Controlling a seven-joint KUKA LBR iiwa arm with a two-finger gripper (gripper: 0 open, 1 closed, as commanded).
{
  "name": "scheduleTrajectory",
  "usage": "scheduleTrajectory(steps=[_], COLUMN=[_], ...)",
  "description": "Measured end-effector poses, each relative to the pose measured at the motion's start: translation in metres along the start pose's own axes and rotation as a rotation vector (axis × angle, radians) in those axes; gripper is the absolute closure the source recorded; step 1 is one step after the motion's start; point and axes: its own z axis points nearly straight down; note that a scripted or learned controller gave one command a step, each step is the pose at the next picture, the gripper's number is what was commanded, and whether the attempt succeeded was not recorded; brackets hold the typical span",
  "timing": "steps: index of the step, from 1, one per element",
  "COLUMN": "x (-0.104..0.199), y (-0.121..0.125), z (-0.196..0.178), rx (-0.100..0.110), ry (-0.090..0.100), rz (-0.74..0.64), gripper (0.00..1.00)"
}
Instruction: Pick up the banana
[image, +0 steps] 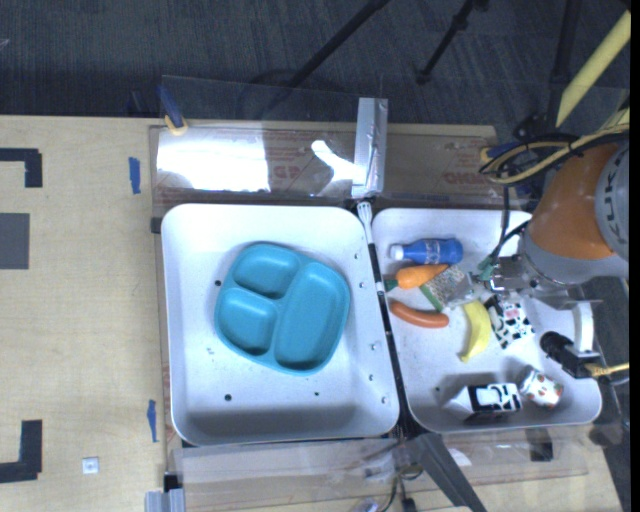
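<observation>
Yellow banana: lying loose in right bin, about mid-bin, toward its right wall; not lifted.
Neighbours: sausage just to its left, carrot above that.
Progress: grasp not yet made; pick-up entirely outstanding.
Hand: close above-right of banana; open or closed cannot be told.
Left bin: blue tray, uninvolved.

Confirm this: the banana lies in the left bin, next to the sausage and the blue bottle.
Wrong bin. The camera view shows the banana in the right bin, beside the sausage and below the blue bottle. The left bin holds a blue divided tray.
</observation>
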Motion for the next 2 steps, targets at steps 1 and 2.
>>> scheduleTrajectory(steps=[1,2], x=[-0.0047,-0.0038], y=[0.0044,0.0035], z=[-0.0156,-0.014], rx=[-0.015,-0.012], ry=[-0.008,-0.006], rz=[0.005,0.004], gripper=[1.0,0.0])
